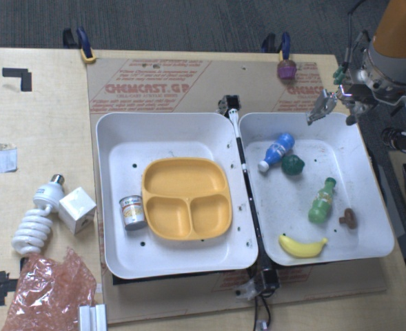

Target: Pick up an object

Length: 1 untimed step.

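fingers [325, 107] spread, released, grasping nothing, over right bin [368, 158] far rim | blue bottle [276, 151] nearest, below-left | green ball [293, 165] beside it | green bottle [322, 201], banana [302, 246] farther | yellow tray [187, 198] in left bin [113, 157]

- Bright, even overhead light, colours clean.
- Soft short shadows under the yellow tray [187, 198] and banana [302, 246].
- Mild glare off the white bins [113, 157].
- Slightly soft focus toward the corners.

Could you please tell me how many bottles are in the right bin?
2: a blue bottle near the back-left, and a green bottle toward the front-right; none appears hidden.
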{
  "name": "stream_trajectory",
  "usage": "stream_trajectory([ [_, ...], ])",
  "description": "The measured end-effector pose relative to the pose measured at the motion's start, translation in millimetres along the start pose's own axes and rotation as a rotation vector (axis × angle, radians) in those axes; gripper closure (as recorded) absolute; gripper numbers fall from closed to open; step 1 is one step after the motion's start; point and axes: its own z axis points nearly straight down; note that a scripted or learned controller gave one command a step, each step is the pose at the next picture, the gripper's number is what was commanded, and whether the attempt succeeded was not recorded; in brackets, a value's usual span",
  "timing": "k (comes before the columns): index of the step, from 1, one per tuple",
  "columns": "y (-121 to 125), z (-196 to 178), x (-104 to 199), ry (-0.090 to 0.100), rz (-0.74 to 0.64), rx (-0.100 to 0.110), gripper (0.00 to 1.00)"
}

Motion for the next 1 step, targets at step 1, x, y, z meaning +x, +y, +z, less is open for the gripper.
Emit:
stream_trajectory([
  [1,3.9,151.6,-13.1,0.000,0.002,0.000,0.00],
])
